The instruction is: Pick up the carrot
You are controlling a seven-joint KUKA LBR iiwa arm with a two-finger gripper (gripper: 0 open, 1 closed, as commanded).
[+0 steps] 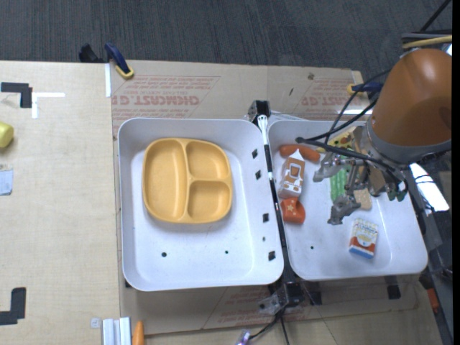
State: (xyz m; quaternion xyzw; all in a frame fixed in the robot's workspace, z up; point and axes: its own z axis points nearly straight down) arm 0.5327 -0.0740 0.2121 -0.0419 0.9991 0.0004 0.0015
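Note:
The carrot (296, 151) is a small orange piece lying near the far left corner of the right bin (402, 261), partly crossed by black cables. My gripper (333, 190) hovers over the middle of that bin, to the right of the carrot and nearer the front. Its grey fingers (339, 210) are spread open, and nothing is held between them. A green item (338, 185) lies under the gap. The arm's orange band (420, 99) covers the bin's far right corner.
A white and orange carton (291, 178) and a red item (292, 210) lie just in front of the carrot. A small blue-topped carton (364, 237) sits front right, with a tan piece (365, 200) by the gripper. The left bin (201, 264) holds a yellow divided plate (188, 180).

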